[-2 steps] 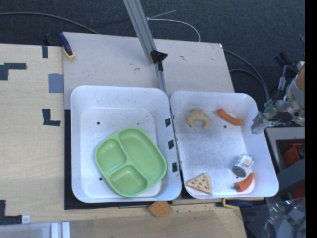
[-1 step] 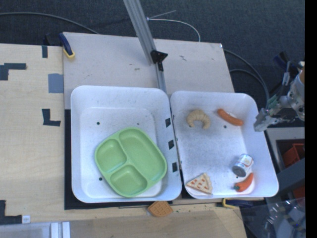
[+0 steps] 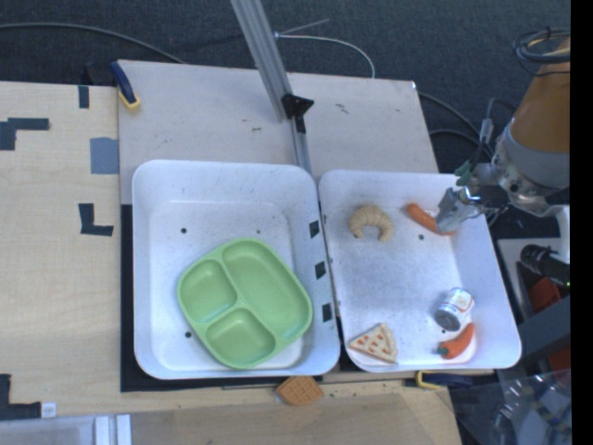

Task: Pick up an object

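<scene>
Step in hand: approach, nothing picked yet. Gripper [image 3: 456, 209] sits at top-right of the right bin [image 3: 491, 276], just beside the carrot [image 3: 422, 217]; fingers open or shut, cannot tell. Next: center over carrot, lower, then close.

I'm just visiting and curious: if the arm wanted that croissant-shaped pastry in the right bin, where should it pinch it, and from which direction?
Probably the thick middle of the croissant, coming straight down from above. It lies flat on the floor of the right bin, arched with both tips curling toward the camera, so the middle is the fullest part. Nothing touches it, leaving room for a finger on either side of the arch.
</scene>
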`<state>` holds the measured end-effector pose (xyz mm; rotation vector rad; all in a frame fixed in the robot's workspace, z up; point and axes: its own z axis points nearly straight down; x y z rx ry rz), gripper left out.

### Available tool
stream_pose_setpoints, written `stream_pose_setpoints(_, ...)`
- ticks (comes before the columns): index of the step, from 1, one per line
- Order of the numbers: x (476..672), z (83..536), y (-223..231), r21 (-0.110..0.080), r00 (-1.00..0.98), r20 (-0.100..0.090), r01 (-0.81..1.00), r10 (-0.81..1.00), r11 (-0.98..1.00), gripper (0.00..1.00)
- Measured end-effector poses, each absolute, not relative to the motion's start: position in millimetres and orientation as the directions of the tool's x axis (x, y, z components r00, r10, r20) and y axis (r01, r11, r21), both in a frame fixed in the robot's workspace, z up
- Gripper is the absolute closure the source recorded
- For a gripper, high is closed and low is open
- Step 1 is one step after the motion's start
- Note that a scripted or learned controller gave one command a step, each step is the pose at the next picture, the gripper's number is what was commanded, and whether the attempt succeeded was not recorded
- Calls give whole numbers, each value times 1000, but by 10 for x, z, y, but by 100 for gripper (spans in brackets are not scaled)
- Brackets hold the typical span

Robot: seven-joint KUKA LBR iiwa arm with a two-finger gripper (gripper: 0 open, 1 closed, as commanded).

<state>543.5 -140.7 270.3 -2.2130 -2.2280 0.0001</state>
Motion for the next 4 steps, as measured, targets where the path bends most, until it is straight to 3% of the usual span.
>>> stream_pose_setpoints(3,5926,2432,-10,-2,-6,0,1000,1000,6,100)
stream_pose_setpoints(4,6251,2370,511,0,-7,1,1000,1000,7,100)
